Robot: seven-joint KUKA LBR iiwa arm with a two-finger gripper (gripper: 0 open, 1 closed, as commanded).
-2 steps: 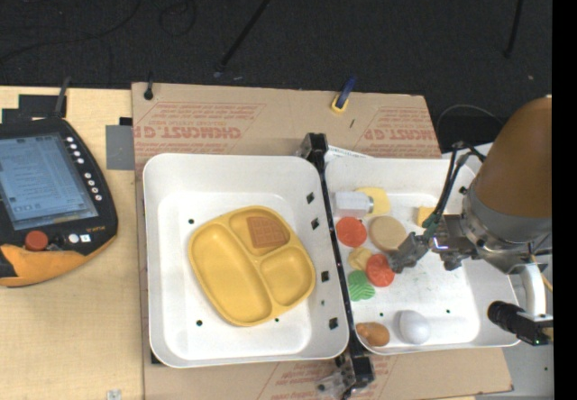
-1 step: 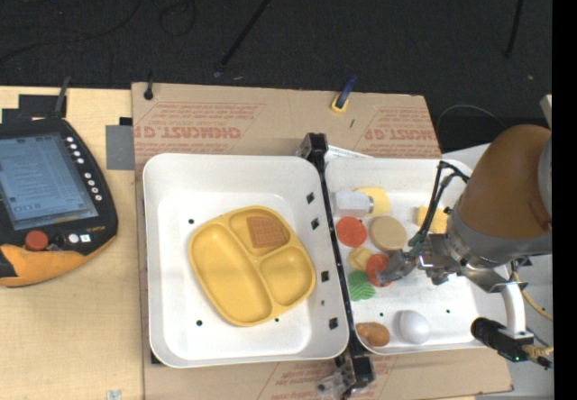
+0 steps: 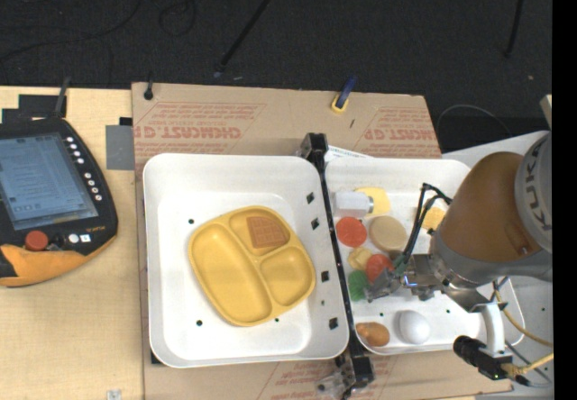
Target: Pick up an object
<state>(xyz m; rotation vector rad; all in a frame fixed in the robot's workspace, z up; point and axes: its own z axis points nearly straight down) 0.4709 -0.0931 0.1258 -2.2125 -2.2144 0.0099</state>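
Observation:
My gripper (image 3: 389, 282) is low in the right bin (image 3: 433, 346), reaching in from the right. It hangs over a cluster of toy foods: a red piece (image 3: 378, 264), a green piece (image 3: 358, 284) and a yellow piece (image 3: 361, 258). Whether it touches any of them is hidden by its dark body. Farther back lie a red tomato (image 3: 351, 231), a tan round piece (image 3: 389, 232) and a yellow and white item (image 3: 363, 202). A white egg (image 3: 415, 327) and a brown bun (image 3: 372, 333) sit near the front wall.
The left bin (image 3: 171, 209) holds a yellow divided plate (image 3: 239, 277) with a brown waffle (image 3: 265, 231) in its top compartment. A black divider (image 3: 330, 245) separates the bins. A teach pendant (image 3: 50, 200) lies at the far left. The arm's bulky orange band (image 3: 487, 209) covers the right bin's right side.

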